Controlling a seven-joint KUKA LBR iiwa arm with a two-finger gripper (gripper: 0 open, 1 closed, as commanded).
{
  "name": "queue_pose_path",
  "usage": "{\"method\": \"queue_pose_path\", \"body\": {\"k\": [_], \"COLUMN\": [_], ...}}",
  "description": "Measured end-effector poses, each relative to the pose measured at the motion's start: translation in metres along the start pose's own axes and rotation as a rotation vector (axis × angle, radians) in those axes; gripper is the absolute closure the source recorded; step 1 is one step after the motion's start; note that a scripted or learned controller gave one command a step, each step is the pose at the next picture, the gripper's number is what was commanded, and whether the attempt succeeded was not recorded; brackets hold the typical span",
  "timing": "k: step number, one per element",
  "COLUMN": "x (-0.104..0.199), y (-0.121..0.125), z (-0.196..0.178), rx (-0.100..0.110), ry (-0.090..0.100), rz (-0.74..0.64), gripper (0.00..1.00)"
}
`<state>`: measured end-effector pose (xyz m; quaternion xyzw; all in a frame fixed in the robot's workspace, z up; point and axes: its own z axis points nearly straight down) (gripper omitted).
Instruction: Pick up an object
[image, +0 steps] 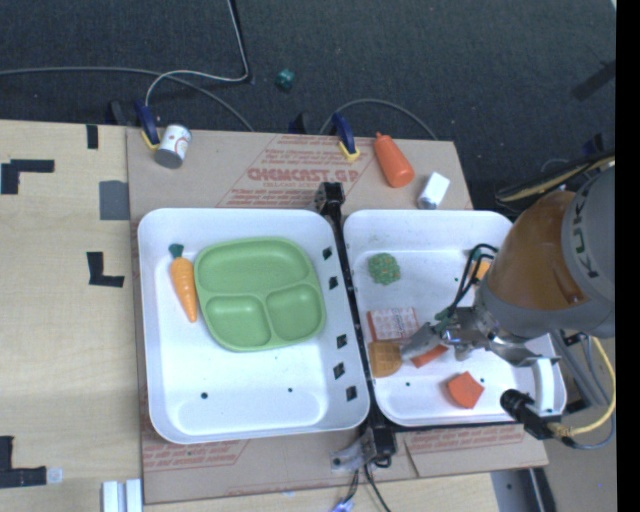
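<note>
Reaching into the right bin (400, 228), the gripper (428, 345) sits low over a small cluster near that bin's left wall: a tan piece (385, 358), a red-printed packet (392, 322) just beyond it, and a thin orange-red piece (432, 355) under the tips. Jaw state: cannot tell, the wrist hides it, and nothing is visibly held.

To do this well: centre on one item only, probably the orange-red piece, and keep clear of the tan piece touching close beside it.

Count, right bin: one green knobbly ball (383, 267), one orange block (463, 390), plus the three above. Left bin (160, 340): one green divided plate (261, 293), one toy carrot (183, 284) just left of it.
</note>
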<state>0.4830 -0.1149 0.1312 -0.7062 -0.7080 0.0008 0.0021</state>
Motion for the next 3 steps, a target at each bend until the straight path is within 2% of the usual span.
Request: {"method": "queue_pose_path", "body": {"k": [1,2,3], "x": [0.018,0.019,0.102], "y": [0.004,0.005,0.033], "z": [0.042,0.031,-0.053], "rx": [-0.014,-0.015,-0.003], "ry": [-0.004,-0.001,-0.001], "rz": [0.004,0.001,0.0], "gripper": [0.0,1.0,1.0]}}
